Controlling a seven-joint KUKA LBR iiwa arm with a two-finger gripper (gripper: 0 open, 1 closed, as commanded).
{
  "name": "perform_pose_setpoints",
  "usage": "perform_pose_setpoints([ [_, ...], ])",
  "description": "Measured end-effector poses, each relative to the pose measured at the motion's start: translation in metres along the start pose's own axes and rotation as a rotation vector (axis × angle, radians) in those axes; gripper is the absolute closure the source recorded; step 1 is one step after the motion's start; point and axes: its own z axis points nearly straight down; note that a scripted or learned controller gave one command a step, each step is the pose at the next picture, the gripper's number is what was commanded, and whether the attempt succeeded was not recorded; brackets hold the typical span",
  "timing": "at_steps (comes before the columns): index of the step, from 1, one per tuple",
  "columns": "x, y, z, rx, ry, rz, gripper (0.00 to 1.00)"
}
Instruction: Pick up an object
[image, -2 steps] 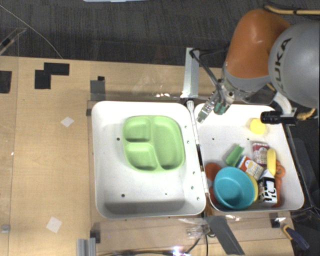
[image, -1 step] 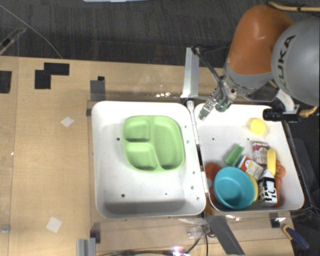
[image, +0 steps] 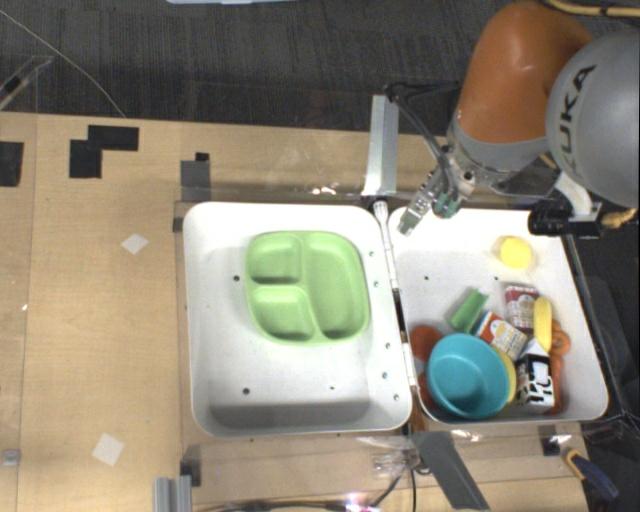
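The arm (image: 530, 90), smooth grey casing with a glossy orange band, hung over the back left corner of the right bin (image: 590, 385), so the step in hand looked like the approach, nothing yet picked. Whether the claw (image: 425, 212) was open or closed could not be told, and nothing showed between its tips. Beneath lay the pale wooden tabletop (image: 90, 330) and the left bin (image: 215, 400), a shallow white moulded tray carrying a matt green plate (image: 305, 285) with three compartments. The candidates crowded the right bin's front half: a rounded teal bowl (image: 467, 375), probably hard plastic, touching a jumble of printed packets (image: 505, 335), a short green block (image: 467, 309) and a slim yellow piece (image: 542, 322). Apart from them, near the back, sat a small yellow ball-like item (image: 515, 252). The next move probably called for a descent on that lone piece, since the packed cluster offered poor finger room
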Motion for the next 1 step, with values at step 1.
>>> perform_pose_setpoints([
  [1,-0.0045,0.0511,-0.0010,0.002,0.007,-0.136,1.00],
])
